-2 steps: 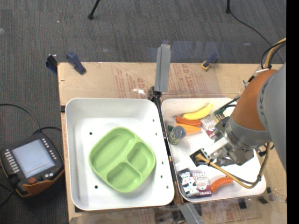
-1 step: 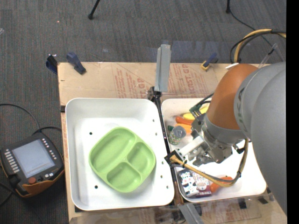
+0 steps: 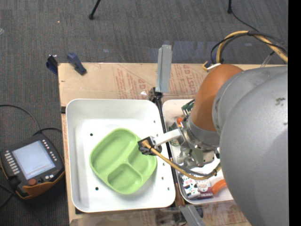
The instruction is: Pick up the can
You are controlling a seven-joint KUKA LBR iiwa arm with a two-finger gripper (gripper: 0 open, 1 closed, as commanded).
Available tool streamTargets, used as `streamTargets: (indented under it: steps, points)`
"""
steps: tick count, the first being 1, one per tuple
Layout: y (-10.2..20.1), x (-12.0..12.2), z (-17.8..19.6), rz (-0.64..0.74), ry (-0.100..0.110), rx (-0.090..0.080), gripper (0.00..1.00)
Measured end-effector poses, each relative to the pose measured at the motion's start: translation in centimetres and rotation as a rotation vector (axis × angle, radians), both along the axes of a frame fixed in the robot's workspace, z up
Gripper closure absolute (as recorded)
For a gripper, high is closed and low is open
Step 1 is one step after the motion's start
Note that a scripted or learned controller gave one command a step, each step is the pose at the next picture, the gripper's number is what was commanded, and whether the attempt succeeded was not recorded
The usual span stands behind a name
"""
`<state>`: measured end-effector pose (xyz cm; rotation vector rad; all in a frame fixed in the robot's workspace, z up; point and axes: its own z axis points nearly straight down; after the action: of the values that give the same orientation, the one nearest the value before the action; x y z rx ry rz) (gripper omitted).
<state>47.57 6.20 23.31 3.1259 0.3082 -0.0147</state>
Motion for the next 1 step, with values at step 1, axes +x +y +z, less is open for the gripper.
streamTargets:
  steps: [1]
  points:
    - [-0.25,0.03,0.61,-0.007,0.009,-0.002,1.0]
